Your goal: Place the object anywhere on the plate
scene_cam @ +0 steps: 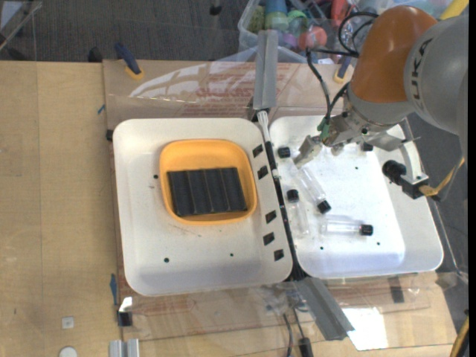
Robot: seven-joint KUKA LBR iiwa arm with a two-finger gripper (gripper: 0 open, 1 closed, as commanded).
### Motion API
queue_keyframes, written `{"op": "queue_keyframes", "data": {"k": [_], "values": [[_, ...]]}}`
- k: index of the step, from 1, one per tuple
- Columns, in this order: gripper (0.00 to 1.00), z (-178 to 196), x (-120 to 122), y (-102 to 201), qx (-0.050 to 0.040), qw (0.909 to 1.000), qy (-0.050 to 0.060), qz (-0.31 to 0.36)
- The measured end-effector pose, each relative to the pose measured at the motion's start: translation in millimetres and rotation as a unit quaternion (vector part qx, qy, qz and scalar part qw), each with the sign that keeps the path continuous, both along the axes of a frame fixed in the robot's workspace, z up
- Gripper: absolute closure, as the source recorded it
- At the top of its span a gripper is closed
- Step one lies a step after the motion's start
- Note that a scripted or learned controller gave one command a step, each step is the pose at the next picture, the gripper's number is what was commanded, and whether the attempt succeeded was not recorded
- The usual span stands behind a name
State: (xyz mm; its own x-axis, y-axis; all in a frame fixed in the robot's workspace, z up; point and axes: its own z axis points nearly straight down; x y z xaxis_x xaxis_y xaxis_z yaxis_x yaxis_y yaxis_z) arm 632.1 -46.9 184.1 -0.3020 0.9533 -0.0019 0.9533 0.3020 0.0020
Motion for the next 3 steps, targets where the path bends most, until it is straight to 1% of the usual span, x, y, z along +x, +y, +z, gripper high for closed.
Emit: {"op": "queue_keyframes", "data": {"k": [1,2,3], "values": [[0.0,16.6,35.2,-48.3,-0.0002,0.9998,0.0,0.021],[1.0,26.4,36.4,-47.2,-0.0012,0.9998,-0.002,0.022],[1.0,50.1,35.9,-54.6,-0.0009,0.9878,-0.002,0.156]]}}
